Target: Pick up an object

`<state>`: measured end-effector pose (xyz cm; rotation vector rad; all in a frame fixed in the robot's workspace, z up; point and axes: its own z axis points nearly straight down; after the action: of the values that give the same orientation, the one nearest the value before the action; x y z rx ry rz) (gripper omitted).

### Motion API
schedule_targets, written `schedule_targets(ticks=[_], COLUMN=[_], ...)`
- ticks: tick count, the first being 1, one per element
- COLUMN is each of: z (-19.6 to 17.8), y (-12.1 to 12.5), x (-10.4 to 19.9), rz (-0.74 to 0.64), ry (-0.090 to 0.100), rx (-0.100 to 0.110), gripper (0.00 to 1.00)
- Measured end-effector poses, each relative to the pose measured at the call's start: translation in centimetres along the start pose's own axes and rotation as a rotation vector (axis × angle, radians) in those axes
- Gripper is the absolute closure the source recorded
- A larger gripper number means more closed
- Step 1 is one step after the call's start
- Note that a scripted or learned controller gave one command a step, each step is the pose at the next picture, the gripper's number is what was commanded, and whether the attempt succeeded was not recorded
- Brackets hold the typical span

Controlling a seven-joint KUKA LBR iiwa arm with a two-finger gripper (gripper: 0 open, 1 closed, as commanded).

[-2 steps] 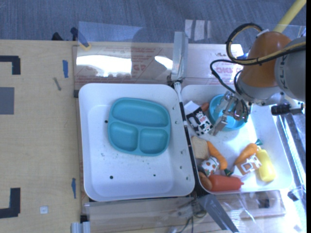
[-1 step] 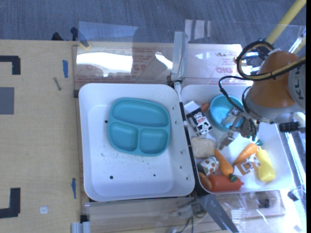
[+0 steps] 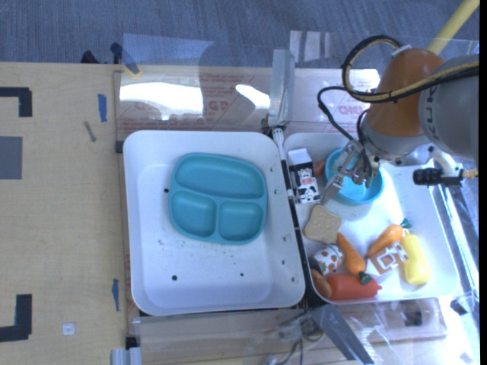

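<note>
Gripper [image 3: 351,175] sits in the right bin [image 3: 434,280], upper middle, fingers narrowly apart and holding nothing, over a blue bowl [image 3: 364,188]. Bread slice [image 3: 323,223] lies just below-left of it.

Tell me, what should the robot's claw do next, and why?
Probably drop straight down a little. The gripper hangs over the blue bowl in the right bin and holds nothing between its fingers, so lowering onto the bowl's rim looks like the nearest grab.
</note>
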<state>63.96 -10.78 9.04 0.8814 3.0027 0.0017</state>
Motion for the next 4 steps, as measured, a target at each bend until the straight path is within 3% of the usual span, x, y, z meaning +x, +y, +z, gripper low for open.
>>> schedule_targets(ticks=[1,2,3,4], z=[-0.1,-0.3,-0.1,-0.1], y=[-2.7,-9.8,-11.8,-3.5], x=[5.9,12.2,6.2,3.9], rz=[0.186,0.303,0.451,0.373], ry=[-0.001,-0.003,-0.006,-0.003], rx=[-0.002,-0.002,-0.002,-0.005], gripper=[0.0,0.0,0.0,0.0])
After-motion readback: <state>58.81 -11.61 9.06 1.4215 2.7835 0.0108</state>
